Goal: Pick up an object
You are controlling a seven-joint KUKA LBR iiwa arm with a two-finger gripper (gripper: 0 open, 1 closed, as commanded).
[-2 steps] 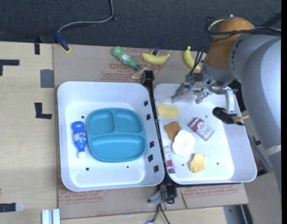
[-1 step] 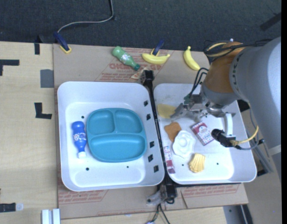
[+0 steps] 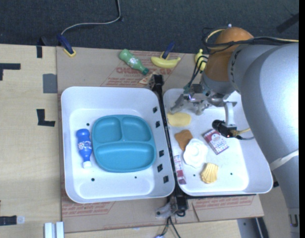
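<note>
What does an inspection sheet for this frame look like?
Surface: two white bins, left and right, on a cardboard bench.
Job's things: right bin holds a yellow piece, brown piece, white lid, red packet, ridged chip.
Clutter: blue tray and blue bottle in left bin; green bottle and banana behind the bins.
Hand: over right bin's back; grip unclear.
Cables: black cable on carpet.
Surroundings: dark carpet.
</note>
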